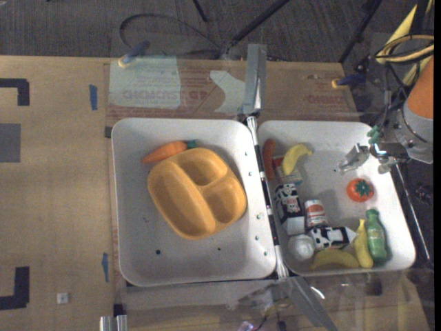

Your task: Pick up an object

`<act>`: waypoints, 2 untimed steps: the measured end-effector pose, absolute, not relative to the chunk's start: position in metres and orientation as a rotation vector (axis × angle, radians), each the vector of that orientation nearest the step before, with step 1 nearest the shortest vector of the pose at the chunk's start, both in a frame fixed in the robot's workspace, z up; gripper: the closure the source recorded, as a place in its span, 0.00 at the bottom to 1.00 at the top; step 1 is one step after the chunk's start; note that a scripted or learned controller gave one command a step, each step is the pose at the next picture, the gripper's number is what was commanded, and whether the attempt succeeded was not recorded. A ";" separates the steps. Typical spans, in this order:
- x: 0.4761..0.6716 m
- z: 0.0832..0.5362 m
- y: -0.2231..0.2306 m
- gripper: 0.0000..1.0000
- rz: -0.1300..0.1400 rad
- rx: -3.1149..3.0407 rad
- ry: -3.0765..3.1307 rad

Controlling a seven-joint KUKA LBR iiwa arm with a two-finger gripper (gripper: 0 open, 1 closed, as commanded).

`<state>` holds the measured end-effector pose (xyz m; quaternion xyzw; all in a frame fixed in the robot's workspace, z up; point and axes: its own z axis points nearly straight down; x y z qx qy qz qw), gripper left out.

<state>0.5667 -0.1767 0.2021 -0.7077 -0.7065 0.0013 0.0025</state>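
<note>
**A:** Start big. What do you see on your bench?

**B:** Two white bins. The left bin (131,205) carries a yellow divided plate (196,192) with a toy carrot (165,150) touching its upper left edge. The right bin (331,133) holds the small items.

**A:** And your gripper?

**B:** Your gripper (360,156) hangs over the right bin's upper right part, above and just left of the tomato (360,189). You can't tell how far its fingers are apart, and nothing shows between them.

**A:** The rest?

**B:** A banana (295,157) at upper middle, a green bottle (375,236) at lower right, a cow-patterned carton (329,237), and a small can (315,213).

**A:** Any writing?

**B:** Labels are too blurred for you to read.
</note>
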 end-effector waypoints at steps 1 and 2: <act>0.544 0.095 -0.205 0.00 -0.015 -2.328 -2.095; 0.542 0.118 -0.209 0.00 -0.008 -2.514 -1.866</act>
